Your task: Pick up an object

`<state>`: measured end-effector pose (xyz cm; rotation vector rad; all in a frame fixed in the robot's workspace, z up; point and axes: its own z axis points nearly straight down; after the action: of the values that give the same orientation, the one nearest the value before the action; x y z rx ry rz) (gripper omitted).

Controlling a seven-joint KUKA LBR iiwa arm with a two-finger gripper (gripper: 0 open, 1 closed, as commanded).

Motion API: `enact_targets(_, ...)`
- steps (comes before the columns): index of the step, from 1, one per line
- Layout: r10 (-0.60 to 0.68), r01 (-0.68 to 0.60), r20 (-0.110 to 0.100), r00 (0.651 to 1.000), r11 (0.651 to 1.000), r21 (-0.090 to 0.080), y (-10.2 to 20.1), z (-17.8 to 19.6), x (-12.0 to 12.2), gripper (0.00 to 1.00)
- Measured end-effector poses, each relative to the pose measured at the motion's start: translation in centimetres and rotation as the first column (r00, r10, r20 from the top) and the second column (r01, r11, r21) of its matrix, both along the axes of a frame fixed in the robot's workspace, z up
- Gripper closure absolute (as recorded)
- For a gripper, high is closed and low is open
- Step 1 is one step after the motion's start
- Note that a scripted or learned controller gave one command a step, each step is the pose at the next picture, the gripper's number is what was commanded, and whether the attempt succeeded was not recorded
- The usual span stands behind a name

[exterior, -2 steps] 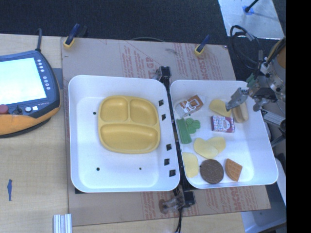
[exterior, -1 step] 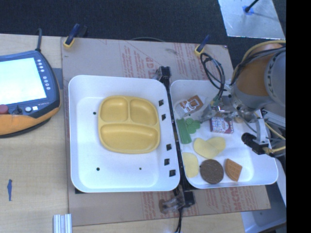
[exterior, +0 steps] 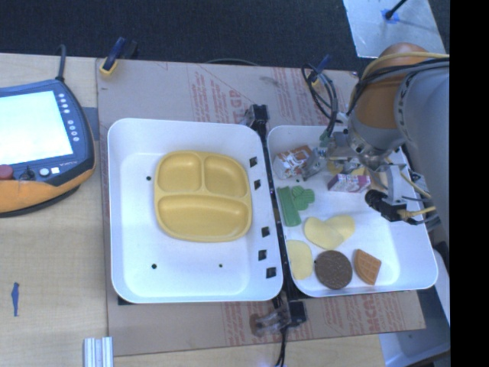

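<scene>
Near the front of the right bin [exterior: 416, 277], a brown cookie [exterior: 333, 269] and other toy foods lie untouched. Nothing looks picked up yet. Whether the gripper [exterior: 341, 157] is open, I cannot tell.

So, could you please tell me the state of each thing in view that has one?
Yellow divided plastic tray: flat, upright, in left white bin.
Green toy piece: lying flat in right white bin.
Brown round cookie: lying flat.
Handheld control pendant: screen lit.
Gripper: low over right bin.
</scene>
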<state>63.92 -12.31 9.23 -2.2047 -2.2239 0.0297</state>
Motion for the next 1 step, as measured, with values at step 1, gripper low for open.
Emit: enact_targets(1, -0.011, 0.011, 0.017, 1.0, 1.0, 0.001, -9.0, 4.31, 1.6, 0.0)
